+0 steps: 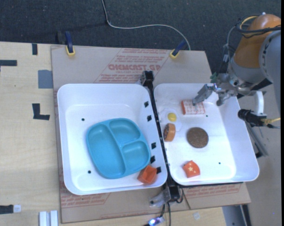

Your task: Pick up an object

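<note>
The packet, a small red-and-white item, lies flat in the far part of the right bin and is the likeliest target, since the hand hangs over its far right corner. We see one finger slanting down toward the packet, its tip at or just above the packet's edge; a second prong points the other way, toward the right, so we read the hand as spread with nothing between its fingers. We judge the step in hand to be the approach, the grasp not yet made.

Nearer in the same bin lie a yellow ball, a brown bun against the divider, a dark disc and an orange-red block, all apart from the packet. The left bin holds a blue tray and an orange block beside the tray's near right corner. Both bins rest on a cardboard sheet on the counter.

The next move calls for centring over the packet, descending until the fingers straddle it, then pressing together; a flat, thin item may slip.
</note>
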### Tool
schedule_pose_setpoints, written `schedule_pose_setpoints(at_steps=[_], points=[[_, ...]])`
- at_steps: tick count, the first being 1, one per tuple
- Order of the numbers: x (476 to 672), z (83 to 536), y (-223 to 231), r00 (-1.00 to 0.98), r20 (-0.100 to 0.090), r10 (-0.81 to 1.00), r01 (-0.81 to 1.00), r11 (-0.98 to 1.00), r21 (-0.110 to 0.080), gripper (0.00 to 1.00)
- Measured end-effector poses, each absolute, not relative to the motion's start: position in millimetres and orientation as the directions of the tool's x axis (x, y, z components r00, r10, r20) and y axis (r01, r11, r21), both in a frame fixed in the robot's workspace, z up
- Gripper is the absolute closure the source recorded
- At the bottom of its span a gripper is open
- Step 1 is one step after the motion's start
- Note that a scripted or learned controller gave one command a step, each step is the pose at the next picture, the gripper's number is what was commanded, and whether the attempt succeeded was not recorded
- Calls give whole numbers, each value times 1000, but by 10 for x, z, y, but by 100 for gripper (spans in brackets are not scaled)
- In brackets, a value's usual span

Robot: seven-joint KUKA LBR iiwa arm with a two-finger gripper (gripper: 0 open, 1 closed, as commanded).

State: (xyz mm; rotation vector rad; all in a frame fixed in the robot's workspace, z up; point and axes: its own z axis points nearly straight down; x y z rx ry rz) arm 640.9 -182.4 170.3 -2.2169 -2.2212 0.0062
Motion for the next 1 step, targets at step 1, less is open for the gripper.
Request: schedule_pose_setpoints(at_steps=[1], points=[[6399, 1268, -1855, -1, -1, 1000, 1000, 1, -4, 0]])
